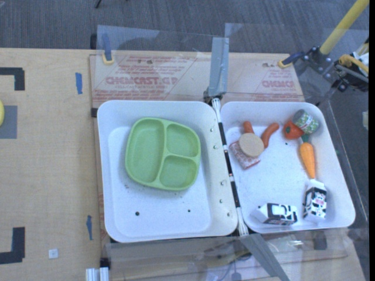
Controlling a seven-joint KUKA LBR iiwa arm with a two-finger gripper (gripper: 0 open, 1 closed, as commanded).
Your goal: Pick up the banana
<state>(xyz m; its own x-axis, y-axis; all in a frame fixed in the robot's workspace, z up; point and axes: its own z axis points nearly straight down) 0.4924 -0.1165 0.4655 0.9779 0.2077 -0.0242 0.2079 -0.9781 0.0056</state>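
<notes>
Two shallow white bins sit side by side on the pale wooden bench (47, 186). The left bin (105, 157) holds a light green plastic plate with three compartments (163, 154), lying flat towards 11 o'clock of the bin's floor.

The right bin (269, 180) carries the toy food. At its 10 o'clock, a round tan sandwich biscuit (251, 146) rests on a pinkish square packet (241, 157), with two short orange-red sausages (269, 133) just beside it towards 12 o'clock. At 1 o'clock, a red pepper (292, 130) touches a round green-patterned can (306, 122). An orange carrot (308, 158) lies at 3 o'clock, pointing down the bin. Two black-and-white milk cartons are near the front rim: one upright (315, 201) at 4 o'clock, one on its side (275, 213) at 6 o'clock.

Far out at 9 o'clock of the bench, a small yellow rounded thing (1, 113) is cut by the view's edge; I cannot tell whether it is the banana.

Whether the pincer is spread or pressed together, I cannot tell.
</notes>
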